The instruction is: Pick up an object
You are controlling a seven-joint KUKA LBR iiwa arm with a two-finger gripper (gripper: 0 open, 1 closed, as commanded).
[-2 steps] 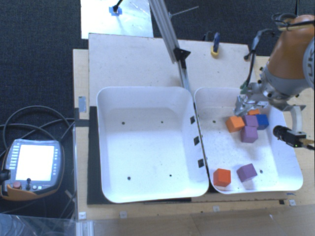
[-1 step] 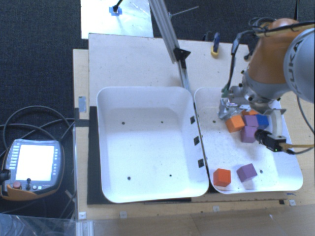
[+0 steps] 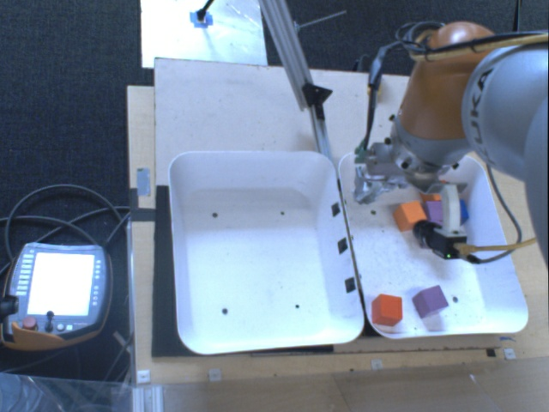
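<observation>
gripper hangs low at far-left of right bin, finger state can't tell, likely lining up on orange block just right

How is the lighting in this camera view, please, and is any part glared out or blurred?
Camera view: even overhead light; the white bins are bright but their rims stay readable; the pendant screen is washed out white; the orange cube and purple cube are sharp, with soft shadows.

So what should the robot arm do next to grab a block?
Probably lower the gripper a little toward the orange block just beside it. The gripper hangs over the right bin with nothing visibly between its fingers, and that block lies closest.
</observation>
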